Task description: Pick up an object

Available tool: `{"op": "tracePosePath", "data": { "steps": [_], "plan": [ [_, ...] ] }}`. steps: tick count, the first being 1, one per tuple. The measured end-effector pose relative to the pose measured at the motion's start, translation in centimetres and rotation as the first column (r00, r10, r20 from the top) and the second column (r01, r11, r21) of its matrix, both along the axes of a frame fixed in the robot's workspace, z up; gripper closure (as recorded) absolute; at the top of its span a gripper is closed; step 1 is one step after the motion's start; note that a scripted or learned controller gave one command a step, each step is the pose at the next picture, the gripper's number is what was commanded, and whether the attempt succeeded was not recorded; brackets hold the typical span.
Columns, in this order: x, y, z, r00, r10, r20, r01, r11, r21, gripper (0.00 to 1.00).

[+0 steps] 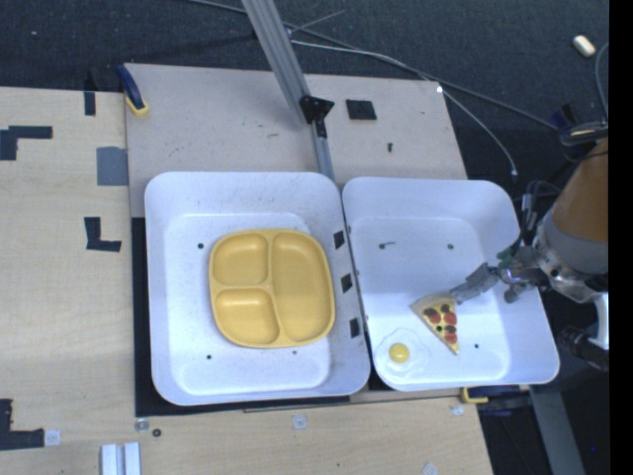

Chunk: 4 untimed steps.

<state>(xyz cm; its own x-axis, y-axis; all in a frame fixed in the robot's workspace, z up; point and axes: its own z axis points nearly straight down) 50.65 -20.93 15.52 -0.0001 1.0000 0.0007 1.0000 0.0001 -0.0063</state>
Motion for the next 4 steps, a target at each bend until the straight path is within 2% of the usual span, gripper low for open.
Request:
{"op": "tracePosePath", "data": {
  "steps": [1,2,4],
  "plan": [
    [-0.5,0.6,-4.6,1.000,0.001,0.000,-0.001,1.000,0.001,0.00],
    [-0.4,0.6,-3.3,1.000,0.002,0.003,-0.002,1.000,0.000,1.00],
    [-0.6,-0.3,7.6,1.000,0.001,0.009,-0.001,1.000,-0.002,1.00]
  ]
}}
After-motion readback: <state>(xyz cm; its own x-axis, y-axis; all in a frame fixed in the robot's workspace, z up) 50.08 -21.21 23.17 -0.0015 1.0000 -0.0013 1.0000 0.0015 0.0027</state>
